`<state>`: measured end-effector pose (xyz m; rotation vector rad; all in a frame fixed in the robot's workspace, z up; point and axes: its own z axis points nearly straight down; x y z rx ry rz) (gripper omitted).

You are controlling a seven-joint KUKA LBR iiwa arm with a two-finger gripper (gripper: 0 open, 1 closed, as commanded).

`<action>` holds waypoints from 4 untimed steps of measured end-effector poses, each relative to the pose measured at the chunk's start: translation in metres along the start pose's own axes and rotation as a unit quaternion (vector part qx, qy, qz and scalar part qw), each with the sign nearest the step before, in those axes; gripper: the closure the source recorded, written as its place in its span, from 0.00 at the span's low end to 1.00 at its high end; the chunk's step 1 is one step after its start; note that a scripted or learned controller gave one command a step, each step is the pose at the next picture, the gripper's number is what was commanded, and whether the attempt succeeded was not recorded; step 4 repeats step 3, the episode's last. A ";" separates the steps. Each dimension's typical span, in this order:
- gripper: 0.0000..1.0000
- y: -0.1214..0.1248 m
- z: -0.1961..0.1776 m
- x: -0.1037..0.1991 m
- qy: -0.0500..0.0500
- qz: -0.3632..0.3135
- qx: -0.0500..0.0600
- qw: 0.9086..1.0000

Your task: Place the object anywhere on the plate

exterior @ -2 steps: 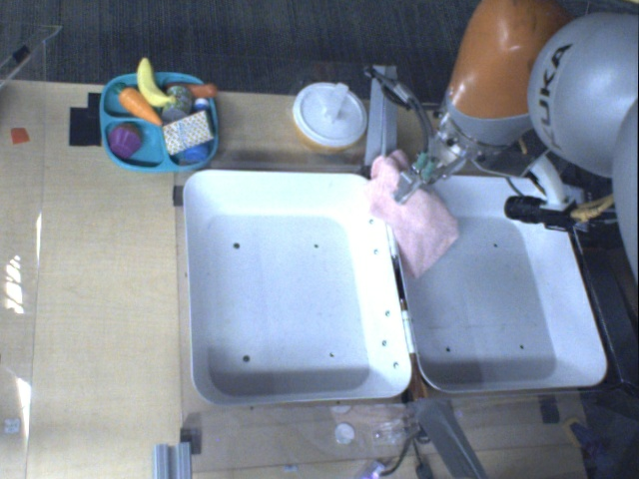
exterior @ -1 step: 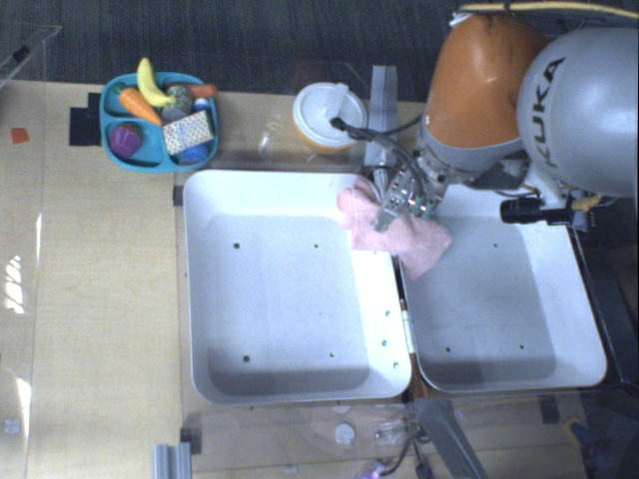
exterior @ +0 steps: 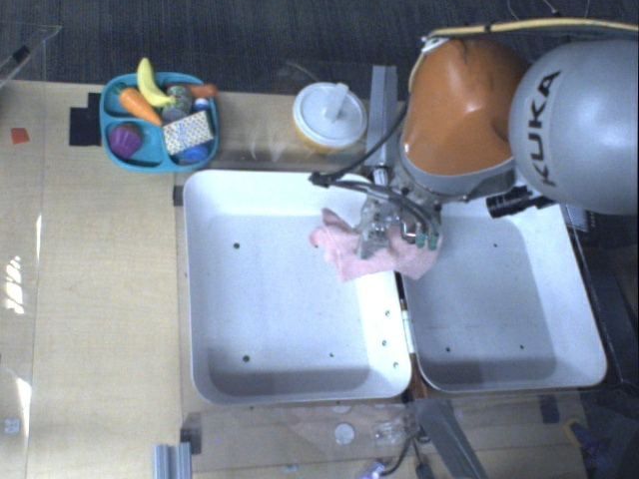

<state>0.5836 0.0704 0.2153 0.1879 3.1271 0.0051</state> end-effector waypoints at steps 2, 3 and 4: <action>1.00 0.078 -0.007 0.065 0.001 -0.063 0.000 0.998; 0.00 0.078 -0.008 0.065 0.001 -0.063 0.000 0.998; 0.00 0.078 -0.008 0.065 0.001 -0.063 0.000 0.998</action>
